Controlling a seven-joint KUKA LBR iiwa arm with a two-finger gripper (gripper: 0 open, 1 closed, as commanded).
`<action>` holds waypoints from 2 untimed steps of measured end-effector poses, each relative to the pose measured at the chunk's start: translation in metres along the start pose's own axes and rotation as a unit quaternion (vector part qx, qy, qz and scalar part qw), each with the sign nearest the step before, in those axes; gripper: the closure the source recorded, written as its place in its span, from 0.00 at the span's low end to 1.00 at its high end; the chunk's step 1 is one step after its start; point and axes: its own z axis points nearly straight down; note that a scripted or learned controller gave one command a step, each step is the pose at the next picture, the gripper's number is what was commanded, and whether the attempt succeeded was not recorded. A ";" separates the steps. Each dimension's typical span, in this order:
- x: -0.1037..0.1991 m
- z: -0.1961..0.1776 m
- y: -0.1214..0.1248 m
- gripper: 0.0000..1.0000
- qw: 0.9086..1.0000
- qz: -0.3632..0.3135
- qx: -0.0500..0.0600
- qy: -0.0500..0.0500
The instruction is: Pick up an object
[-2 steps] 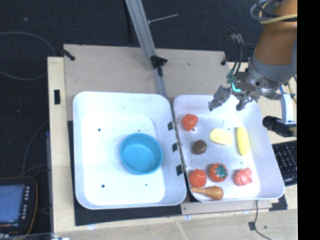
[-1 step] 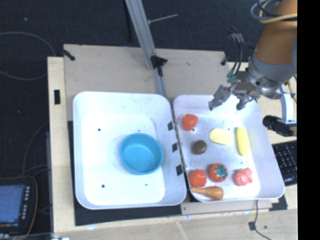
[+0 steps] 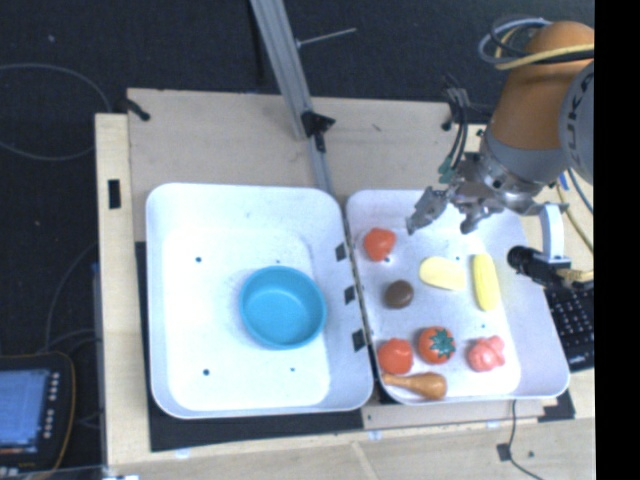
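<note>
My gripper (image 3: 445, 218) hangs over the back part of the right bin (image 3: 530, 368), its two fingers spread open with nothing between them. Below it lie several toy foods. A red-orange piece (image 3: 378, 243) sits to the gripper's lower left. A pale yellow piece (image 3: 441, 273) and a yellow banana (image 3: 485, 281) lie just in front of the gripper. A brown ball (image 3: 399, 294) rests mid-bin. Along the front sit a red piece (image 3: 395, 355), a tomato (image 3: 436, 344), a pink-red piece (image 3: 485, 354) and an orange-brown drumstick shape (image 3: 418, 384).
The left bin (image 3: 190, 228) holds a blue bowl (image 3: 282, 306). A grey metal post (image 3: 285, 68) slants down from the back to the divide between the bins. A black keyboard (image 3: 572, 313) lies at the right, and a screen (image 3: 30, 408) sits at the lower left.
</note>
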 end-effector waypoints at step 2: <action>-0.014 0.104 -0.001 0.00 1.000 0.001 0.001 0.000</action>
